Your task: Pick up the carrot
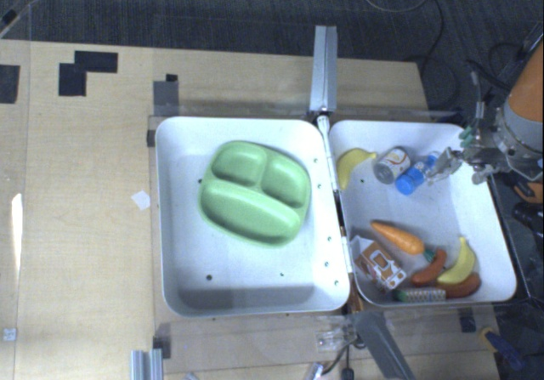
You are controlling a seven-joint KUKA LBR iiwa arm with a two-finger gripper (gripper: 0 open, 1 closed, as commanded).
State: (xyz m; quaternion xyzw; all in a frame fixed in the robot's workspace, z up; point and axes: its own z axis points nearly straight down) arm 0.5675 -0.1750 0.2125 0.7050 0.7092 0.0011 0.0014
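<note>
The arm enters at three o'clock: an orange band above a grey wrist section. Below it sits a cluster of dark and silvery metal parts with thin black cables. The gripper is pale metal, slim and angular, too small for finer detail.

Carrot in right bin; tray left

The robot arm entered from the right edge of the camera view, its orange band showing above a grey wrist. The gripper sat at the far right, pointing leftward at the end of the wrist. Its fingers were too small and cluttered to make out clearly.
</note>
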